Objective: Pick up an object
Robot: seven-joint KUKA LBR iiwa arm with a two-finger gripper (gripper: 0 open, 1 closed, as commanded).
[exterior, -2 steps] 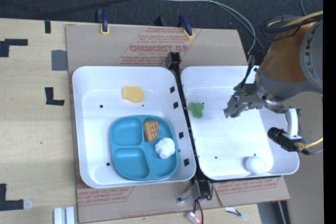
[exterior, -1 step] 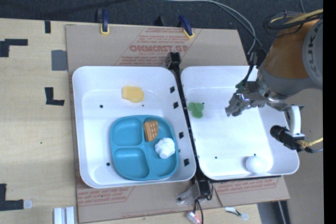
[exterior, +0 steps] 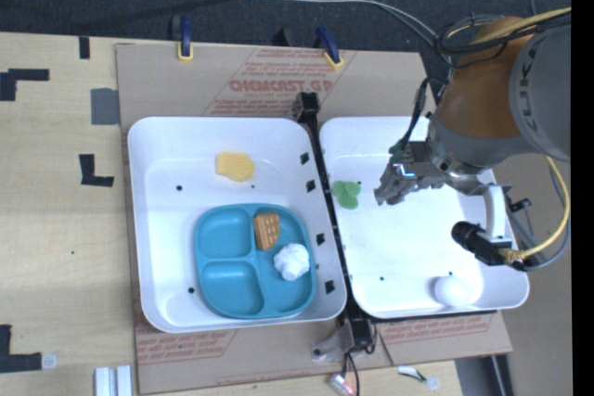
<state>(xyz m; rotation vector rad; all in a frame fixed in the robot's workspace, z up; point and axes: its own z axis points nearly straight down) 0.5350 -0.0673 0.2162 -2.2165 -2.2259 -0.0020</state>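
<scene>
- Where the brown cardboard sheet (exterior: 278, 79) lay under the two bins, red printed lettering ran across it; the largest line seemed to read "CHEMCAST GP", though the blur made this uncertain, and the smaller lines around it were too soft to read.
- Two blue-and-yellow clamps (exterior: 185, 40) gripped the cardboard's far edge against the pale wood-grain surface (exterior: 56, 227), which carried several dark tape marks.
- The left shallow white plastic bin (exterior: 153, 153) had rounded corners and a glossy wall; in it sat a smooth blue plastic three-compartment tray (exterior: 227, 278).
- A tan, ridged waffle-like piece (exterior: 266, 230) stood in the tray's upper right compartment, and a white crumpled lump (exterior: 292, 261) sat just below it on the tray's right side.
- A soft-looking yellow rounded piece (exterior: 236, 166) lay on the bin floor beyond the tray, apart from it.
- The right shallow white plastic bin (exterior: 371, 287) held a small green leafy-shaped object (exterior: 347, 194) near its left wall and a white ball-like object (exterior: 456, 290) near its front right corner.
- The grey metal end effector (exterior: 388, 191) hung over the right bin, just to the right of the green object; whether its fingers were parted or closed I could not tell, and nothing could be seen between them.
- The orange band (exterior: 478, 97) sat above the wrist, with black and yellow cables looped around it.
</scene>
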